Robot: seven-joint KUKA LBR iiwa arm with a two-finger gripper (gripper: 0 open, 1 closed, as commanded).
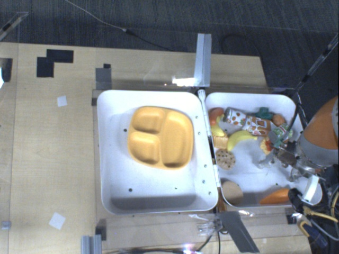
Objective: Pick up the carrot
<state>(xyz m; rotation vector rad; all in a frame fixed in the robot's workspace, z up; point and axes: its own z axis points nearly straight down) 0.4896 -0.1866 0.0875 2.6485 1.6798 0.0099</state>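
Scene: two white bins side by side mid-frame; left bin [114, 194] holds a yellow divided plate [160, 136], right bin [253, 204] holds a jumble of toy food.
Carrot: orange, tapered piece [275, 196] lying flat along the bottom wall of the right bin, lower right of frame; its right end is partly hidden by arm hardware.
Neighbours: tan round piece [232, 191] near its left end, not touching as far as I can tell; cookie [225, 159] and banana [239, 138] farther up; printed carton [249, 121] along the top.
Arm: grey w/ orange band [323, 128], coming in from the right edge.
Gripper: [275, 151] sits mid-right of the bin, above the carrot in the frame and apart from it; can't tell if it's parted or closed, too much clutter around it.
Handling (judgement): prob. a light, stiff plastic toy w/ a smooth skin, so likely slippery; not fragile.
Where to grab (judgement): across the thicker middle, closing crosswise to its length; the wall just beside it leaves little room on that side.
Risk (judgement): the tapered end may squirt out of a pinch.
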